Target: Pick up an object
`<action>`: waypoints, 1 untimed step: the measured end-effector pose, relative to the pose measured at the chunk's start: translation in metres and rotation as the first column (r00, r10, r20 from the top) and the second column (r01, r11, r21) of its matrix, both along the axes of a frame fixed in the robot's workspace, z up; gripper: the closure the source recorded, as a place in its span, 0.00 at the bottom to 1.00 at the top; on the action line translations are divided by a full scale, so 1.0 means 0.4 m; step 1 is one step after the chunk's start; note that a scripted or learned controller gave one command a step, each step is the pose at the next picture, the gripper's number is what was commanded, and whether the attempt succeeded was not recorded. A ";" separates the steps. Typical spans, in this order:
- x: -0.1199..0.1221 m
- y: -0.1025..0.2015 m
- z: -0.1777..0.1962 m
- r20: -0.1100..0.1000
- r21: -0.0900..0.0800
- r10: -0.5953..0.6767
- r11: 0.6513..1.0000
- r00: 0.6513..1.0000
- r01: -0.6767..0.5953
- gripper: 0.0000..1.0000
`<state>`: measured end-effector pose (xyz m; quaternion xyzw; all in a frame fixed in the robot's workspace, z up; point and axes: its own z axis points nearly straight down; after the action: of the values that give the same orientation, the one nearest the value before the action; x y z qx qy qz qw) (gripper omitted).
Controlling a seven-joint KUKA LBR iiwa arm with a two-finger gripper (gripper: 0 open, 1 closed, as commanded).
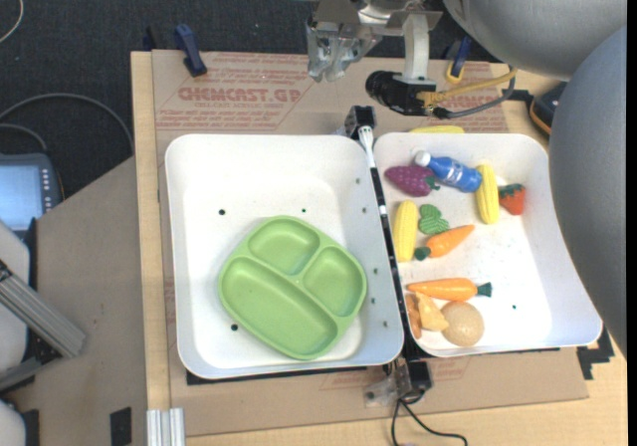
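Carrot point(445, 240) lies slanted, tip up-right, in right bin point(557, 265).

Brown bench point(249, 96) bears two white bins point(199, 235) point(537, 235) side by side.

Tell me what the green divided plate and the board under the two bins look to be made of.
Green divided plate: probably moulded plastic, with a smooth, slightly satin finish, uniform colour, rounded compartment ridges and soft highlights. Board under the bins: seemingly corrugated cardboard, matte brown with printed red lettering and a raw, flat edge, though the corrugation itself is too small to confirm.
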<state>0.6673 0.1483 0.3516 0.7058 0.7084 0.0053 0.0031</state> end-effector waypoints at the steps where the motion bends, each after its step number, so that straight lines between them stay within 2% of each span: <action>1: -0.008 0.197 -0.199 -0.021 -0.003 0.004 1.000 1.000 -0.004 1.00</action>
<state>0.6642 0.2272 0.2720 0.7045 0.7097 -0.0029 -0.0033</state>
